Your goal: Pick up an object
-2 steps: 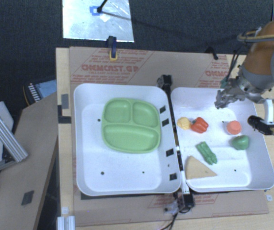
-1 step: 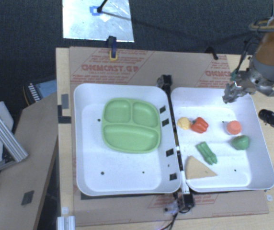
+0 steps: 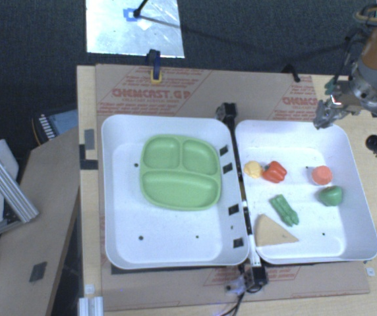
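The right bin (image 3: 347, 150) holds several toy foods: a small yellow piece (image 3: 252, 170), a red-orange pepper (image 3: 275, 171), a round orange-red piece (image 3: 321, 174), a green rounded piece (image 3: 331, 195), a green ridged vegetable (image 3: 284, 210) and a tan wedge (image 3: 273, 232). My gripper (image 3: 324, 116) hangs over the far right rim of that bin, above and apart from all of them. Nothing shows between its fingers.
The left bin (image 3: 119, 236) carries a green divided plate (image 3: 178, 172). Black clips (image 3: 229, 112) run along the seam between the bins. A brown board lies under both bins, and a shiny sheet (image 3: 134, 18) lies beyond it.
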You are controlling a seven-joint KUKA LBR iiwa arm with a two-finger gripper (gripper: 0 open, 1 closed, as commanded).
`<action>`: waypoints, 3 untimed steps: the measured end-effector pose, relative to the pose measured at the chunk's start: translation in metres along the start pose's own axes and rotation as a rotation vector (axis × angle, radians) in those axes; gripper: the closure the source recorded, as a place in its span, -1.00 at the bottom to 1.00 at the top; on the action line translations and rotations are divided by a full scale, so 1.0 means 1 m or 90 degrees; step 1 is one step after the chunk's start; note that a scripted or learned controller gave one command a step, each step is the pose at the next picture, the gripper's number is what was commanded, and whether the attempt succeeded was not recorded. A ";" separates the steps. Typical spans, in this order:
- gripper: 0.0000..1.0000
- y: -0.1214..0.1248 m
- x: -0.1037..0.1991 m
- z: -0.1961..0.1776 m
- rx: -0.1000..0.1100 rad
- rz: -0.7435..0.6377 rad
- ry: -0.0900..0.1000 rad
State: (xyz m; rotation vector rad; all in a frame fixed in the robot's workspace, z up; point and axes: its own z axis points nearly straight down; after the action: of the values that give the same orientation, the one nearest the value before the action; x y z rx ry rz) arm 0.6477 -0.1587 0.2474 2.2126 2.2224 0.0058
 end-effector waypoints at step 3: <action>1.00 -0.026 0.156 0.011 0.004 -0.003 0.002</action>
State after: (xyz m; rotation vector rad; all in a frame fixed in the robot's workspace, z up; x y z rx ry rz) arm 0.6211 -0.0025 0.2364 2.2118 2.2316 0.0021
